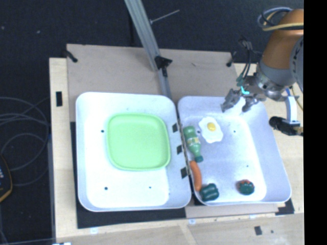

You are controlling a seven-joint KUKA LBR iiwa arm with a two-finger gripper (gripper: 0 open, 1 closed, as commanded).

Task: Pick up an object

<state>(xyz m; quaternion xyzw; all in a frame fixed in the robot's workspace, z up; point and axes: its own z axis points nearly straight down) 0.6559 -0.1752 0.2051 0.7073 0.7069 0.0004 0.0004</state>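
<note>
My gripper (239, 104) hangs over the far right corner of the right bin (265, 152), fingers open and nothing between them. In that bin a fried egg toy (210, 129) lies below and to the left of the gripper. A green bottle-shaped toy (192, 140) rests along the bin's left wall, with an orange carrot (195, 174) just below it. At the near edge a dark green block (209, 191) sits beside the carrot's tip, and a red and green round toy (246, 187) sits further right.
The left bin (92, 137) holds a light green square plate (138, 141). A grey pole (145, 32) slants up from the back edge between the bins. Dark cables lie on the floor at the left.
</note>
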